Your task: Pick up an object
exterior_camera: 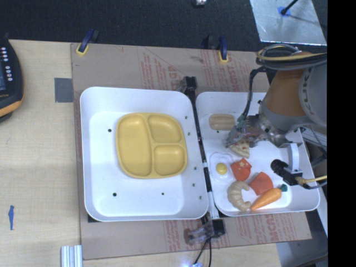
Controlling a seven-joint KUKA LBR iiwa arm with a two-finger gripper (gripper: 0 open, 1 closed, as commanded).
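The end effector (243,133) is lowered into the right bin (311,204); its opening state cannot be determined. It sits directly over a pizza slice (240,148), beside the bread roll (221,122). The carrot (266,198) lies well apart, nearer the front edge.

A light wooden bench (39,171) fills the left and lower part of the frame; a brown cardboard sheet (156,65) lies on it, held by clamps (86,40) at its upper edge; above is dark floor (111,7), with a grey panel (286,13) at the upper right.
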